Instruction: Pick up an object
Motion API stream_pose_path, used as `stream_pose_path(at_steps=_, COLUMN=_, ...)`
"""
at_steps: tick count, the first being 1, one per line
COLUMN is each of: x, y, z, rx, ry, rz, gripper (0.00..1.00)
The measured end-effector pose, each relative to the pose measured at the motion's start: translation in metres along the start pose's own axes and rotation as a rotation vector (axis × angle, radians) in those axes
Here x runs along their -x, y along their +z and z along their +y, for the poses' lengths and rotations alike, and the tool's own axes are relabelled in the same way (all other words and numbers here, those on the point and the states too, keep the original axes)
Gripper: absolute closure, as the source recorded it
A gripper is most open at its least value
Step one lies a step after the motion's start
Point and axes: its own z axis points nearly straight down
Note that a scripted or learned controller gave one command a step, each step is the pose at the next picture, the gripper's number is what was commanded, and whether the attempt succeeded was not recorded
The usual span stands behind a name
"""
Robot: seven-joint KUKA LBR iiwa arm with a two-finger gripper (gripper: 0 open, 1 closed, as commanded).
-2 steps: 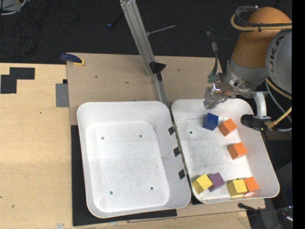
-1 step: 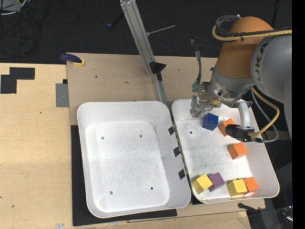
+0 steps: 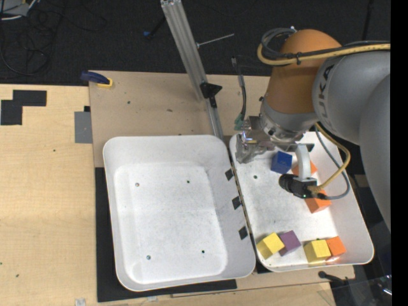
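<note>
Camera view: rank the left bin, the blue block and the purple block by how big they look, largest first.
1. Left bin, by far the largest.
2. Blue block and purple block look about alike; the arm hides part of the blue one, so I won't rank those two.

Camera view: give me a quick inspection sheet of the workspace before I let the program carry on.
Surface: wooden bench bearing a left bin and a right bin, side by side.
Job's things: in the right bin, blue block, orange block, yellow block, purple block, second yellow block, second orange block.
Clutter: blue and yellow clamp at the bench's far edge.
Grippers: gripper over the right bin's far left corner; jaws state unclear.
Cables: yellow cable looping beside the arm.
Surroundings: slanted metal rail, dark floor.
</note>
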Motion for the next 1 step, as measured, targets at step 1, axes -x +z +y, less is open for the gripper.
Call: stream_pose_path(at_steps=1, x=-0.0551, y=-0.0108, z=-0.0126, rx=0.001, ry=-0.002, rz=0.001, gripper=1.0)
